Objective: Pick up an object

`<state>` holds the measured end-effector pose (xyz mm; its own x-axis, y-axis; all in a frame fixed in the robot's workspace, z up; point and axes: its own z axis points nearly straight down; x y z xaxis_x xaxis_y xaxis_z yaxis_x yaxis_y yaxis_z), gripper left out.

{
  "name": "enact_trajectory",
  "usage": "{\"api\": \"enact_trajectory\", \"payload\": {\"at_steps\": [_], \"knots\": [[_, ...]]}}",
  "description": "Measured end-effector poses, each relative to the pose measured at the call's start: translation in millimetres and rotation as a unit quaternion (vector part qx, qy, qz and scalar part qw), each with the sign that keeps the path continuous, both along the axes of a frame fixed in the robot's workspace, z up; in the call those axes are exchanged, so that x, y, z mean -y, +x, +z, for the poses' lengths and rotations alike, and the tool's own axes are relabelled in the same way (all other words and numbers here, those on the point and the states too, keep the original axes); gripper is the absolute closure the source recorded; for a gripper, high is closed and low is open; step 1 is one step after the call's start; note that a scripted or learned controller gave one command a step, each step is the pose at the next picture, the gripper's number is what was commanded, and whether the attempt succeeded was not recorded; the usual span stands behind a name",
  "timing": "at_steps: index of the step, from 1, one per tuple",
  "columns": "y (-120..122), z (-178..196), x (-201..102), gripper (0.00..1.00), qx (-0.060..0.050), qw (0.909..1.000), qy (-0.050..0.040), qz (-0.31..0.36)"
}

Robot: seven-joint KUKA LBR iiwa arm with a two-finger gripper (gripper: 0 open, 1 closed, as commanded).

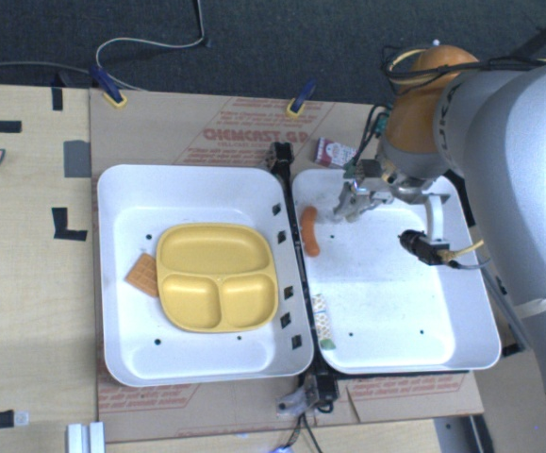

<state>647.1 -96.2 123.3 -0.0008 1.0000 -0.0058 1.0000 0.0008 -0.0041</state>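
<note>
While the grey arm with the orange band reaches in from the right, the scene reads as follows.

Fingers: the two-finger metal fingers (345, 208) hang over the far left part of the right shallow white bin (400, 343); whether they are released or clenched cannot be told from this view, and nothing can be seen between them.

Task thing: a small orange sausage-shaped object (309, 231) lies in the right bin just to the left of the fingers and slightly nearer the camera, close against the bin's left wall; it is near the fingers but apart from them.

Beyond the fingers: a small dark red and white packet (330, 151) lies on the cardboard outside the bin's far rim.

Nearer than the fingers: a thin patterned strip (322, 320) lies along the right bin's left wall, well toward the camera.

Left of the fingers: the left shallow white bin (126, 347) holds a yellow plastic plate with three compartments (218, 276), well apart from the fingers, with a flat tan square piece (142, 274) partly tucked under the plate's left edge.

Surface: brown printed cardboard (150, 125) over a pale wooden surface (23, 300).
</note>
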Motion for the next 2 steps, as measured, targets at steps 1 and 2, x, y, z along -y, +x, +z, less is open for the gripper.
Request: {"api": "enact_trajectory", "payload": {"at_steps": [1,2], "knots": [[-0.1,9.2,-0.3,1.00,0.000,1.0000,0.0002,0.000],[-0.2,9.1,-0.3,0.00,0.000,1.0000,0.0001,0.000]]}}
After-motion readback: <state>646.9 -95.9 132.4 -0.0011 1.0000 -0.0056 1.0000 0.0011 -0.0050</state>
